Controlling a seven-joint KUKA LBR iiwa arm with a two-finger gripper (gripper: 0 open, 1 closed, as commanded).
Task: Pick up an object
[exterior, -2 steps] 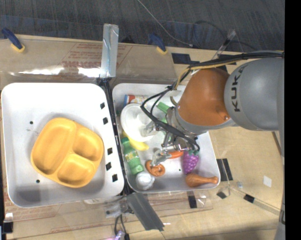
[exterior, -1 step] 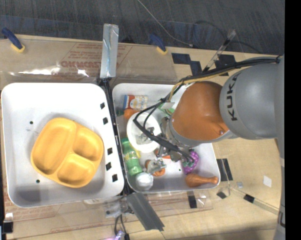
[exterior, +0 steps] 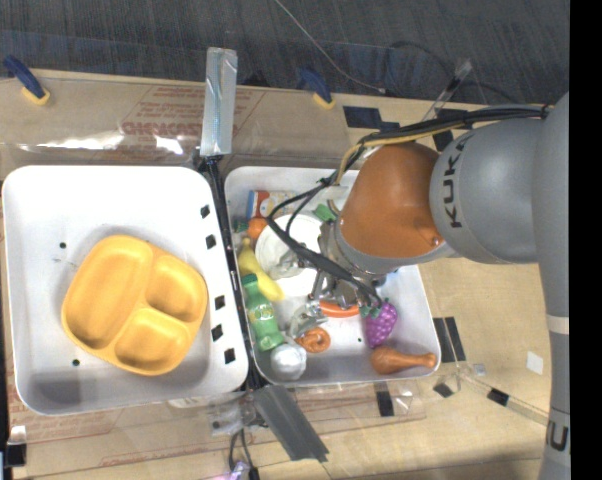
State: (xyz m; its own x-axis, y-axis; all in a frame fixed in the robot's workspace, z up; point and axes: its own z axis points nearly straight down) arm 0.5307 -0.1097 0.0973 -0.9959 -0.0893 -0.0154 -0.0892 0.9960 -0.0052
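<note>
The gripper [exterior: 326,303] is hanging low inside the right bin [exterior: 411,278], its metal parts showing just below the arm's orange band [exterior: 386,208], and whether it is parted or closed, or has anything in it, cannot be told, since the wrist is covering most of it from above. Right around it several small items are lying: one purple bunch of grapes [exterior: 381,322] just to its right, one orange ring-like piece [exterior: 314,340] just below it, one silvery round object [exterior: 288,361] at the bin's near corner, and one brown drumstick-shaped toy [exterior: 401,360] along the near wall. To its left one yellow banana [exterior: 258,274] and one green bottle [exterior: 260,318] are lying beside the divider between the bins, with what may be a white plate [exterior: 281,253] partly hidden under the cables. Further out, the left bin [exterior: 31,218] is holding one yellow divided tray [exterior: 133,303] with three compartments. The grey arm [exterior: 501,198] is reaching in from the right, bending steeply downward over the right bin.
</note>
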